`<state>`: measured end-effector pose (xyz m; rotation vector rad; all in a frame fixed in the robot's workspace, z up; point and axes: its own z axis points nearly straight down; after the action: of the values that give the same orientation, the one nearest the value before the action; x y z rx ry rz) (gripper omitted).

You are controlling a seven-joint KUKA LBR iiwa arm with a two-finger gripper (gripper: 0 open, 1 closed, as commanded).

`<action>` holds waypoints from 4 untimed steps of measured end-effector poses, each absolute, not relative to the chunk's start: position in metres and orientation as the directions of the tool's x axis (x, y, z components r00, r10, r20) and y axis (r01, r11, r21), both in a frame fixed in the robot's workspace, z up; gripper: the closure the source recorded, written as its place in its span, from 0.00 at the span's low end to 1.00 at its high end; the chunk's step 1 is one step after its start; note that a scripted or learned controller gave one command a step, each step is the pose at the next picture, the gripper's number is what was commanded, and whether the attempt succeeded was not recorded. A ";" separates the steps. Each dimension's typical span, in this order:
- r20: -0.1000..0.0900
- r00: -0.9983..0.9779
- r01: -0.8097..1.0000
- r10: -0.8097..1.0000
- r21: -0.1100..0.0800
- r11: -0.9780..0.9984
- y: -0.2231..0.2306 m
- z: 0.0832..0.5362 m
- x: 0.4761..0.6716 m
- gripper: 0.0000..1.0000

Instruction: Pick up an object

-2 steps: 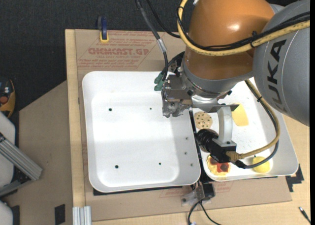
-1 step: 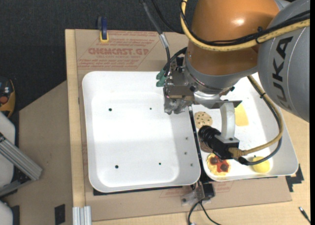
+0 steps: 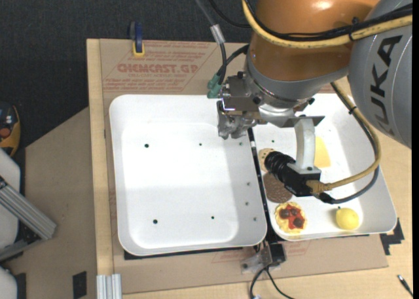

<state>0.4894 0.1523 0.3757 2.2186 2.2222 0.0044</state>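
Bench (image 3: 163,62) | gripper (image 3: 227,127) over left bin (image 3: 177,180) rim, state unclear | lemon (image 3: 347,218) in right bin (image 3: 325,224)

Lemon (image 3: 347,218), toy pizza (image 3: 291,217), brown disc (image 3: 277,190), yellow wedge (image 3: 322,152), R bin (image 3: 376,209)

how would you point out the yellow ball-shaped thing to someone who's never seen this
Look in the right-hand white bin, near its front edge. The small lemon lies right of a round red-topped toy pizza; it alone is plain yellow and rounded.

I see the left bin (image 3: 177,180) beside the right bin (image 3: 368,183). In the right one: mini pizza (image 3: 291,217) front-left, lemon (image 3: 347,218) to its right, cookie (image 3: 277,192) just behind the pizza, wedge (image 3: 322,153) further back.
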 end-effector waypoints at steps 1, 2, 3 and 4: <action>-0.003 -0.007 1.000 1.000 -0.013 0.007 0.221 0.262 0.476 1.00; 0.001 -0.001 1.000 1.000 0.002 0.001 0.225 0.292 0.489 1.00; -0.001 0.000 1.000 1.000 -0.004 0.000 0.224 0.287 0.478 1.00; 0.001 0.000 1.000 1.000 0.002 0.000 0.225 0.301 0.493 1.00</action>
<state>0.4932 0.2248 0.3007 2.2207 2.2212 0.0031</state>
